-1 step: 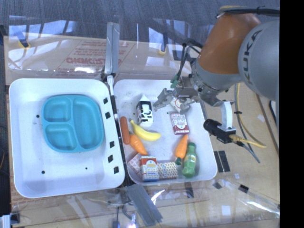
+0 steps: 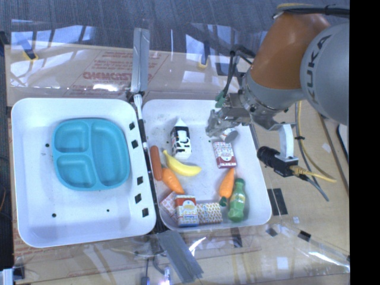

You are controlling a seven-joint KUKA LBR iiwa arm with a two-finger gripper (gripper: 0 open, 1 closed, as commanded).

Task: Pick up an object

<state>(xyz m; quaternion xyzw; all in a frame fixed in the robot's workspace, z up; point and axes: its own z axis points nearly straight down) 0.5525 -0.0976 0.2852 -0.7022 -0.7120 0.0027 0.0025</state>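
Note:
My gripper (image 2: 221, 127) hangs over the back right part of the right bin (image 2: 155, 113), just above a small red and white carton (image 2: 224, 155). Nothing shows between its fingers. Below it in the bin lie a black and white milk carton (image 2: 181, 142), a yellow banana (image 2: 183, 167), a red sausage (image 2: 156, 162), two carrots (image 2: 172, 181) (image 2: 227, 183), a green bottle (image 2: 237, 201), an orange juice box (image 2: 186, 211) and a patterned packet (image 2: 209, 212).
The left bin (image 2: 29, 206) holds a blue divided plate (image 2: 91, 154). A grey divider post (image 2: 140, 61) stands between the bins at the back. The arm's orange band (image 2: 288, 49) and a black cable fitting (image 2: 274, 159) overhang the right bin's right edge.

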